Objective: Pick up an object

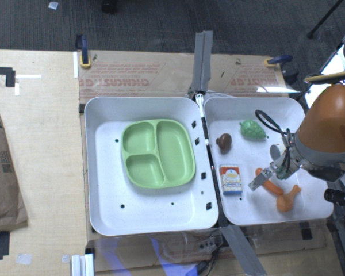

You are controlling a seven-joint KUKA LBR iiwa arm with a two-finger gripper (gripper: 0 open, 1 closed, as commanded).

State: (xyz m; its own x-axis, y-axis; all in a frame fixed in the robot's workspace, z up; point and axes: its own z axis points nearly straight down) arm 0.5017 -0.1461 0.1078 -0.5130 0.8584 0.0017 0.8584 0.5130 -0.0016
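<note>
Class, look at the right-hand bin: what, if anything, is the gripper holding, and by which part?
It cannot be told. The gripper sits low at the upper end of the orange carrot-like toy, but no object is clearly seen between its fingers.

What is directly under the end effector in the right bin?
An orange carrot-like toy lies under the end effector, reaching out toward the lower right. Its near end is covered, so contact cannot be judged.

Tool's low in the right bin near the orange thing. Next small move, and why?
Probably a short drop straight down, then close. The tool sits at the near end of the orange carrot-shaped toy, which lies flat on the right bin floor. The small box lies apart on one side, so there seems to be room. Nothing shows between the tool's tips yet, so no grasp so far.
</note>
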